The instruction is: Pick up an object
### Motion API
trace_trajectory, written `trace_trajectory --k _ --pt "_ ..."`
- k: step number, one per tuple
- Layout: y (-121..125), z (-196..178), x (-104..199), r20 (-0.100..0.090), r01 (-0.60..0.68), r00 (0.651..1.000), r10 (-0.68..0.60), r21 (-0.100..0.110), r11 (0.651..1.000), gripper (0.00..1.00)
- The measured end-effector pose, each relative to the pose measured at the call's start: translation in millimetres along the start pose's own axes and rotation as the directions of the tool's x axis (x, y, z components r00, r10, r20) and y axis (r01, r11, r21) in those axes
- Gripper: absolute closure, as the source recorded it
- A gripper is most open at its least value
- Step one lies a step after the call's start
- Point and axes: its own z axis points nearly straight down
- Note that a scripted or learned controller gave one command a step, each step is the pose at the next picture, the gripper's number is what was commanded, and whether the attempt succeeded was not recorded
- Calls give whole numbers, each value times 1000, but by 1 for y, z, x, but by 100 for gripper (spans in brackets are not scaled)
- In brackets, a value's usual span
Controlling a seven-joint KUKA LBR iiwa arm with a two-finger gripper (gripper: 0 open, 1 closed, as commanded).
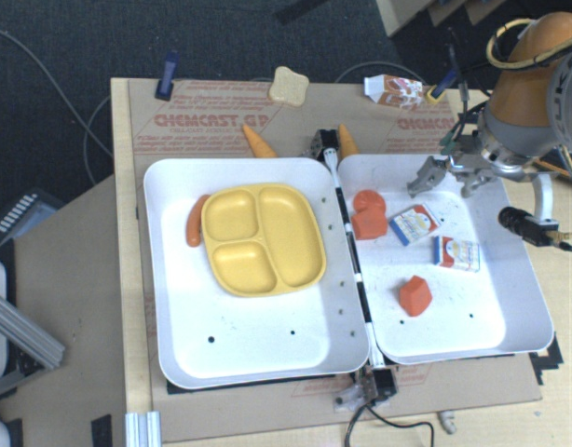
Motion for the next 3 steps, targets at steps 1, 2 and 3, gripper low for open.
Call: trace_trajectory --k 1,2,3 --pt "-135 62 41 -3 0 1000 0 4 1000 0" --pt "-150 75 53 -3 0 1000 0 5 1000 0" --pt "-150 65 53 -3 -1 1000 1 3 1000 100"
